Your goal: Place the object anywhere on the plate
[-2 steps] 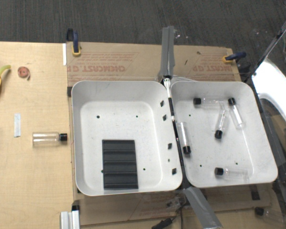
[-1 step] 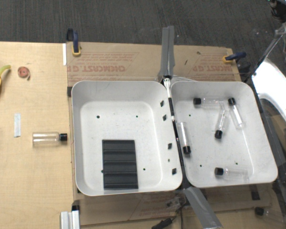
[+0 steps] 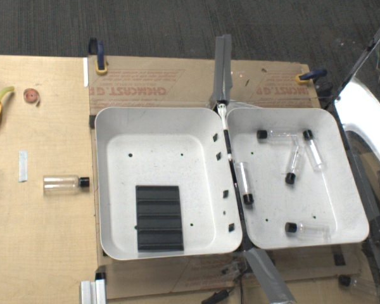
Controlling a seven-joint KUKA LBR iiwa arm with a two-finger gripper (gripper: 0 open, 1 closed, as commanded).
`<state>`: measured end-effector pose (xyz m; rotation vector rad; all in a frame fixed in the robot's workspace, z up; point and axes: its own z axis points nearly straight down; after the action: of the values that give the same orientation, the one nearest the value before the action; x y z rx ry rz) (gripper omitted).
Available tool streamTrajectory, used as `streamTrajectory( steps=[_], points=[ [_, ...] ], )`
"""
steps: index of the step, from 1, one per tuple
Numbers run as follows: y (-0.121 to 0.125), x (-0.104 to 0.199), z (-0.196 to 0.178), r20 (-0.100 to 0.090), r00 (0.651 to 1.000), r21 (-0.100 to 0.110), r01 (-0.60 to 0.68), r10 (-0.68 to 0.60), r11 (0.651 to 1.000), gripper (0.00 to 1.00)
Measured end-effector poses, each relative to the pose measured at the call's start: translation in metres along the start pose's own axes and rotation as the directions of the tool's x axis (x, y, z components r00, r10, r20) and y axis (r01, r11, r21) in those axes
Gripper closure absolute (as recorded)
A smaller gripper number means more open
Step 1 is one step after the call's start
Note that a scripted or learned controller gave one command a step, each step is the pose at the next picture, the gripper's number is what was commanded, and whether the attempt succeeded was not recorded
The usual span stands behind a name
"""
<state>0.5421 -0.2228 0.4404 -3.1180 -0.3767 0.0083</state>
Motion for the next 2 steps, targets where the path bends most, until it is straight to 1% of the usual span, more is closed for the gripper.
streamTrajectory(
  steps=[1,2],
  points=[
    [0.018,0.076,0.000,0.000,0.999,-0.001,-0.036,0.036,0.999,0.00],
    [-0.008,0.113,0.000,-0.002,0.999,0.000,-0.039,0.039,0.999,0.00]
  ],
)
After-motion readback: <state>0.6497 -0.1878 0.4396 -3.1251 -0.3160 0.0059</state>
